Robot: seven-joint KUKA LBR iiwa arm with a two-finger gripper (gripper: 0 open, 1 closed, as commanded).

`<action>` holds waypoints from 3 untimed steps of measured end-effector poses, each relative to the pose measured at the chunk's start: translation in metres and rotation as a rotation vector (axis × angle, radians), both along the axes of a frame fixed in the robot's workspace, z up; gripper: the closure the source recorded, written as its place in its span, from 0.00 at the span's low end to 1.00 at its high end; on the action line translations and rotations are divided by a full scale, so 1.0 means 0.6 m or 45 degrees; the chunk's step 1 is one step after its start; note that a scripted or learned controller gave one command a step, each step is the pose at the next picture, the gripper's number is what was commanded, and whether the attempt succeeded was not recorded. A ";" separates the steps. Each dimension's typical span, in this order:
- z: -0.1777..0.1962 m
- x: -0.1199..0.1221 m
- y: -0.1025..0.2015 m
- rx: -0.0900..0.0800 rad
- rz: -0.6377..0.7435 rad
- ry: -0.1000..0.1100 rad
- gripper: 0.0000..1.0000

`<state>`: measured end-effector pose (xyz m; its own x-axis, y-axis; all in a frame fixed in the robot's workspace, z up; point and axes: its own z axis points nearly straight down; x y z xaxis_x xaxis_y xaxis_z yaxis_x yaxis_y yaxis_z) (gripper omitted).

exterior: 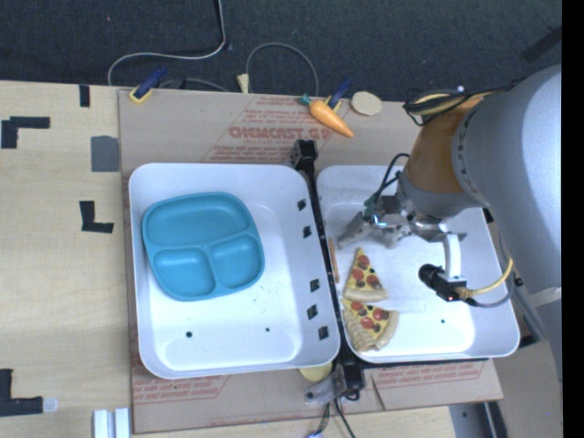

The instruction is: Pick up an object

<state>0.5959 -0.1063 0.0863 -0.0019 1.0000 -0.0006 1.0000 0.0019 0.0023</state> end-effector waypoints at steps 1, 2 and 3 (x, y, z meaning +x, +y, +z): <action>0.001 -0.052 0.017 -0.004 -0.002 -0.008 0.00; 0.018 -0.051 0.015 -0.006 -0.003 -0.007 1.00; 0.171 -0.163 0.068 0.004 0.001 0.001 1.00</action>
